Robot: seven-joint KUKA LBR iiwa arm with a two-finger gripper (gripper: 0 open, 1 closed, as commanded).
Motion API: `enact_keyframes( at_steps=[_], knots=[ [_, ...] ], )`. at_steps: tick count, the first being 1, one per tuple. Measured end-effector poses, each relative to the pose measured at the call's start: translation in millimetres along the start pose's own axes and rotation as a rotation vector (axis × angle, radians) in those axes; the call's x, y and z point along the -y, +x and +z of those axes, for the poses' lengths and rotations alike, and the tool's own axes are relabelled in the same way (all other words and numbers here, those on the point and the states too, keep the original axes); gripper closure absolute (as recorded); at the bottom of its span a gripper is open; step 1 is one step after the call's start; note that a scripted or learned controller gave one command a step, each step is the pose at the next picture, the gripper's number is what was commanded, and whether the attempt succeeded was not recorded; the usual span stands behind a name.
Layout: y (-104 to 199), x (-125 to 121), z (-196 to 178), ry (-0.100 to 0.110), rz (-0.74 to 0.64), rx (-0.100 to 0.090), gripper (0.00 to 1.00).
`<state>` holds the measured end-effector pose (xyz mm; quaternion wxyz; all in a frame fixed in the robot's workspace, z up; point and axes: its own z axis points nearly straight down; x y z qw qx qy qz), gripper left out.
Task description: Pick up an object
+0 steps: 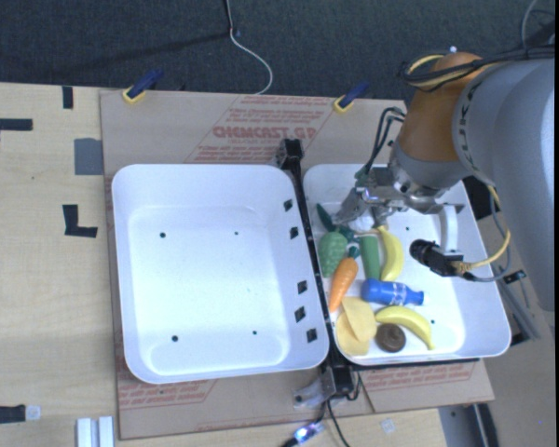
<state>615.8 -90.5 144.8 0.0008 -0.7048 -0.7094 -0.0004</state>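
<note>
The claw (371, 205) hangs low over the upper left of the right-hand shallow white bin (475, 343), just above the clutter; how wide it stands, or whether it grips anything, cannot be told here. Below it lie a green leafy plastic vegetable (334, 250), an orange toy carrot (343, 282), a yellow toy banana (391, 254) and a blue plastic bottle (391, 293), packed together. A good grasp would likely single out one piece, descend straight, and avoid the bin wall.
</note>
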Motion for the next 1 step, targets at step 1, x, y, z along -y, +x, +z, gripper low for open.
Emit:
enact_keyframes(
  at_steps=[1],
  knots=[
    [57.2, 30.8, -41.5, 0.001, 0.000, -0.001, 1.00]
  ],
)
